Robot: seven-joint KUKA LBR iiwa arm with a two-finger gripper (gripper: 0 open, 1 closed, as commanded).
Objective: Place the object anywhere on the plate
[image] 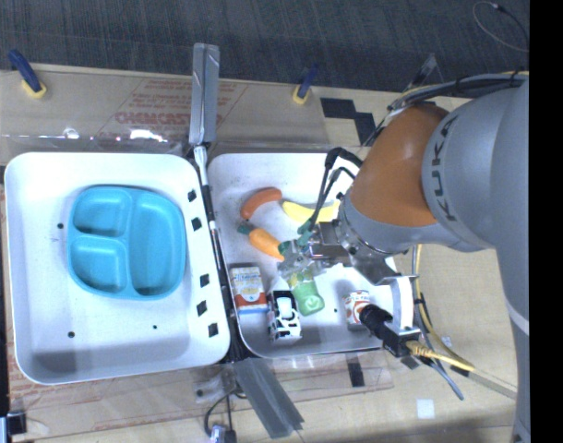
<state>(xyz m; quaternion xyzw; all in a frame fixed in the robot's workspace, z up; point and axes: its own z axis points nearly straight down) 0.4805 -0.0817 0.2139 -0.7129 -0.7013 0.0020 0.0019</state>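
I see the pincer (302, 250) low in the right bin (228, 175), at the middle of the clutter; whether it is spread or pressed together I cannot tell from this slant. Directly under it lies a green bottle-like item (308, 296), apparently touching its tip. Just to its left lie two orange carrot-shaped pieces (261, 201), one above the other, and a yellow banana (305, 212) runs behind the wrist. Near the front wall I note a small box (246, 283), a black-and-white toy (283, 318) and a small can (356, 305). The grey arm (466, 169) with its orange band enters from the right. The blue divided plate (127, 241) sits in the left bin (32, 275), well apart.
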